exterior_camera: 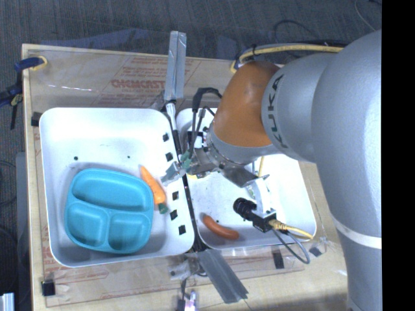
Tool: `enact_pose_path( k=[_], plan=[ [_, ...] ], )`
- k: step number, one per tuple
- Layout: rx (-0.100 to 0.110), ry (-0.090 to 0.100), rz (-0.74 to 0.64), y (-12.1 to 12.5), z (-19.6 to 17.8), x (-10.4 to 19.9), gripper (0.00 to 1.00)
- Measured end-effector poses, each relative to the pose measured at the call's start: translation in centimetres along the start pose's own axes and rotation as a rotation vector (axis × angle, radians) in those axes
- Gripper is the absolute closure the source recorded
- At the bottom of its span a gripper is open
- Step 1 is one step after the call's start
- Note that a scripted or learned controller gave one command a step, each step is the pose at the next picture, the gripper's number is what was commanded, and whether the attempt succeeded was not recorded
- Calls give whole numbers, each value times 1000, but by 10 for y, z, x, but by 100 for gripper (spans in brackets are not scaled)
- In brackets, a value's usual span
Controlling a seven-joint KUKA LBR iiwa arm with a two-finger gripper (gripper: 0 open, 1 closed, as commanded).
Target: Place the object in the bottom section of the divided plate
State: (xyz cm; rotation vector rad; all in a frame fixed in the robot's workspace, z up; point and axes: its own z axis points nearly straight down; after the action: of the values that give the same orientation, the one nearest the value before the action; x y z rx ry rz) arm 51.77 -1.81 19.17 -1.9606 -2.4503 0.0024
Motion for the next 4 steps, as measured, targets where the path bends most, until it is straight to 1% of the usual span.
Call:
enact_pose_path(
  k=[4],
  plan=[
    [0, 0, 0, 0, 0, 0, 0]
  ],
)
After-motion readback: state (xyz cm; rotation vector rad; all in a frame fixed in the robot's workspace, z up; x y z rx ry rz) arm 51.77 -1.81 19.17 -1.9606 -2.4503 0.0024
